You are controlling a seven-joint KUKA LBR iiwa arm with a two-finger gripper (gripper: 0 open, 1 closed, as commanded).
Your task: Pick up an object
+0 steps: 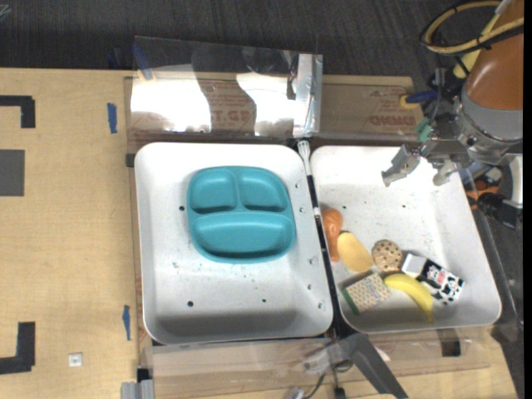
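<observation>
My gripper (421, 169) hangs over the far right part of the right bin (465, 223), its two fingers spread apart and open with nothing between them. Well below it, at the near side of that bin, lie an orange item (332, 220), a yellow lemon-like piece (355, 253), a round speckled cookie (386, 255), a banana (411, 292), a tan woven block (366, 292) and a black-and-white box (435, 278). A teal divided plate (241, 212) rests in the left bin (166, 289).
A clear plastic sheet and a cardboard strip (249, 106) stand behind the bins. The arm's orange band and cables (490, 65) occupy the upper right. Plywood bench surface (58, 223) stretches to the left.
</observation>
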